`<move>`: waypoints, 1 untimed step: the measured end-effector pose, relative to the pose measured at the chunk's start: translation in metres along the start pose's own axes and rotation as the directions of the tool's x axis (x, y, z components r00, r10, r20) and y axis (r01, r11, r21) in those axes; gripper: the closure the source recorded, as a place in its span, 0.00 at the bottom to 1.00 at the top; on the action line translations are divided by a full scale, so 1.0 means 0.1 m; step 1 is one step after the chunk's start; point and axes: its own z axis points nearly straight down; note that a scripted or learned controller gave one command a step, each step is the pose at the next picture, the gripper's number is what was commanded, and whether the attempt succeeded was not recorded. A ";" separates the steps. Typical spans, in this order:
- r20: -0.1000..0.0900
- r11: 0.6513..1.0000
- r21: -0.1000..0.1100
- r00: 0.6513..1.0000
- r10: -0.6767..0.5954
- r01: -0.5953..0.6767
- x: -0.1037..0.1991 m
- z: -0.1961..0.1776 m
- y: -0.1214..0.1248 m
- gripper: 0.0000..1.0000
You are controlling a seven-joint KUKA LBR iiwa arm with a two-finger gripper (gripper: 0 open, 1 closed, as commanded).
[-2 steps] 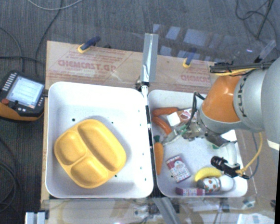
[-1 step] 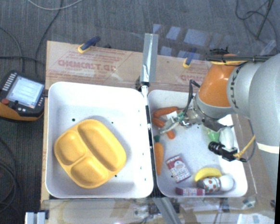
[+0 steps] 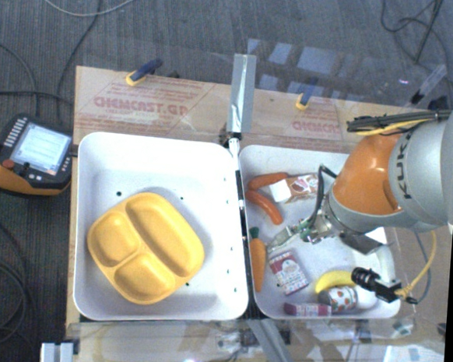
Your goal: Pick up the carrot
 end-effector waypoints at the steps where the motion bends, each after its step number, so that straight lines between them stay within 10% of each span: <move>1: 0.000 1.000 -0.002 1.000 -0.016 0.016 -0.37 0.01 0.58 0.00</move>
